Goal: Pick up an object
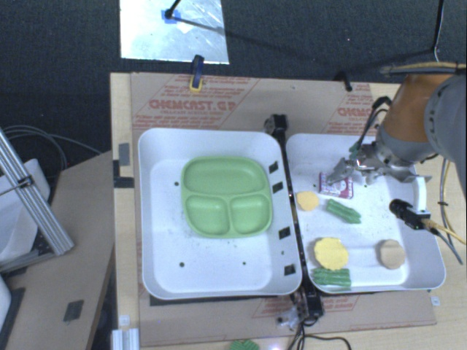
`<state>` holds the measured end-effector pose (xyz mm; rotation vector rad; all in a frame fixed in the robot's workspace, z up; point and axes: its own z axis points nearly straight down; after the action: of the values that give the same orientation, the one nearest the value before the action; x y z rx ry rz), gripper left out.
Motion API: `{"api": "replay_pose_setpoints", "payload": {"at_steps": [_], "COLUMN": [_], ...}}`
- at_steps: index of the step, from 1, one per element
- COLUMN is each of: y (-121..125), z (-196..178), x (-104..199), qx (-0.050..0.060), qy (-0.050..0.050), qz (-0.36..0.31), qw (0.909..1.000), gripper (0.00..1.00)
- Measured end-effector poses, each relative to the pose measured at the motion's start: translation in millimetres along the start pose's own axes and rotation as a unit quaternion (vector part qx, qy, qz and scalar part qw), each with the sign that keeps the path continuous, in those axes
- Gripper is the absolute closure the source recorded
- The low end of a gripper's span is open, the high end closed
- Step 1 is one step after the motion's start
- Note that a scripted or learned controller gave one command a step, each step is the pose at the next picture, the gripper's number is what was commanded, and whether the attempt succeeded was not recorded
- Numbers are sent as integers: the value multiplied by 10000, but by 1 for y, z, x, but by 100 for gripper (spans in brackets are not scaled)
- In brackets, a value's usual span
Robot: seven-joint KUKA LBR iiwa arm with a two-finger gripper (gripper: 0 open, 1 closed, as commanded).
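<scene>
Our pincer (341, 172) hangs low in the right bin (427, 268), right above the pink packet (336, 187), because that looks like our chosen target. We cannot tell its opening. The packet lies flat on the bin floor, near the green bean pod (342, 211).

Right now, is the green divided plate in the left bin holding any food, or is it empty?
Empty. The green plate shows three bare compartments; the toy foods, such as the yellow round piece, lie in the right bin.
</scene>
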<state>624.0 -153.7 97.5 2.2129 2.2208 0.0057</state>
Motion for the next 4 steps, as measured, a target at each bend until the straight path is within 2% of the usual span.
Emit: {"api": "replay_pose_setpoints", "payload": {"at_steps": [1,2,3,4], "y": [-84,-138,-113,-139], "z": [3,-93,-20,14], "x": [12,3,-49,-52], "qx": [57,9,29,47], "qy": [18,0,0,16], "qz": [23,25,26,22], "qw": [10000,10000,10000,10000], "gripper": [0,0,0,0]}}
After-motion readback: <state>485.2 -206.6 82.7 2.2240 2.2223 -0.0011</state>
